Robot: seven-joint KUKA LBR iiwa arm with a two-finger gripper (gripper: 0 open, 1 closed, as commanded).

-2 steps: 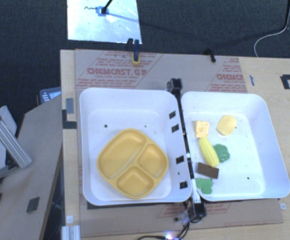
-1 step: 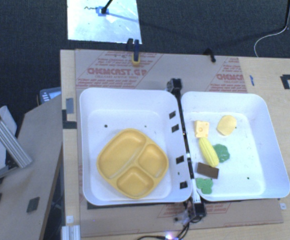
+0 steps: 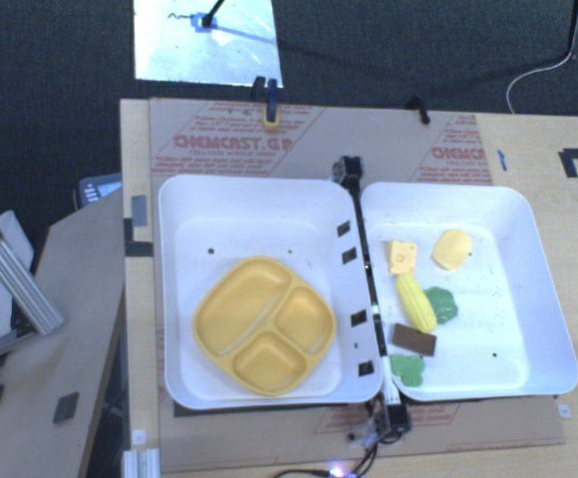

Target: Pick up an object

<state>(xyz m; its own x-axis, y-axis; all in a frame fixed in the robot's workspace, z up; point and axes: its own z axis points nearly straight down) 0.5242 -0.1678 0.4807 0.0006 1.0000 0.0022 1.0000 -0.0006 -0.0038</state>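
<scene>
White bins (image 3: 259, 197) hold a yellow tray (image 3: 262, 323), yellow corn (image 3: 416, 302), cheese (image 3: 403, 257), lemon (image 3: 452, 249), green broccoli (image 3: 441, 304), brown bar (image 3: 414, 340); tan worktop (image 3: 135, 167).

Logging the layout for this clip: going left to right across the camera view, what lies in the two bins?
Yellow divided plate in the left bin → in the right bin: brown block, yellow corn, green piece, pale yellow piece.

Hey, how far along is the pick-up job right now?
Nothing looks done yet. The corn cob, cheese wedge, brown block and other toys lie loose in the right bin; the yellow tray sits in the left. Nothing is in hand, so the whole pick remains.
</scene>
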